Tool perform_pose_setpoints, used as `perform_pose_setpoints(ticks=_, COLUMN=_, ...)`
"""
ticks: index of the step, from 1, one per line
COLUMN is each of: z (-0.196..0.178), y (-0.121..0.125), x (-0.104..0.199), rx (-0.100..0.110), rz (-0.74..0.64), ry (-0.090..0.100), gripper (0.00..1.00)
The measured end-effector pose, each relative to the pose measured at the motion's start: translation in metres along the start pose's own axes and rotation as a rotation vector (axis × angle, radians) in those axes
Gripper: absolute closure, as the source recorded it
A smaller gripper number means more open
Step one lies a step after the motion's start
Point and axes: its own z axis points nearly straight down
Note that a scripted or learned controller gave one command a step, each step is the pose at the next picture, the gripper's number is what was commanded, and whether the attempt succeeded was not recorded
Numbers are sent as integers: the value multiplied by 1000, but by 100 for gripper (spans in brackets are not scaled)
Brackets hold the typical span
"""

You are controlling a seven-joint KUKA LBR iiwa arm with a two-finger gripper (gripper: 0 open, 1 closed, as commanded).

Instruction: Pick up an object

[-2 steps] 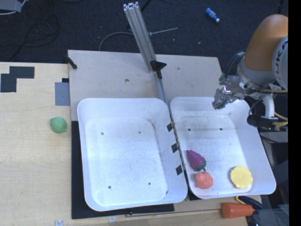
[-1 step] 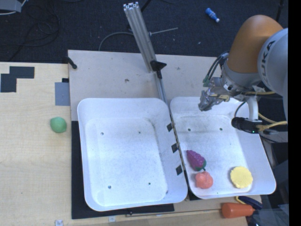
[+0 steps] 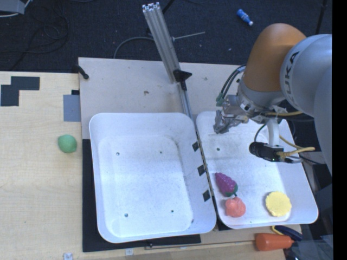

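Although three small toys share the right bin [image 3: 303, 210], the purple grape cluster [image 3: 226, 183] sits nearest the gripper [image 3: 221, 126], at about six o'clock from it, near the bin's left wall. It looks light, stiff and bumpy, probably plastic, so slipping is likely; a pinch across its narrow middle seems best. Its long axis runs from ten o'clock to four o'clock, stem end unclear. Just beyond lie a red-orange piece [image 3: 235, 207] and a yellow disc [image 3: 278, 203]. Whether the gripper is spread or closed I cannot tell; nothing shows in it.
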Motion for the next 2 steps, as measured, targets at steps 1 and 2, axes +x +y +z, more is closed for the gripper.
perform_pose_setpoints(ticks=1, z=3, y=-17, x=46, rx=0, rz=0, ry=0, gripper=100)
perform_pose_setpoints(ticks=2, z=-16, y=-39, x=89, rx=-2, rz=0, ry=0, gripper=100)
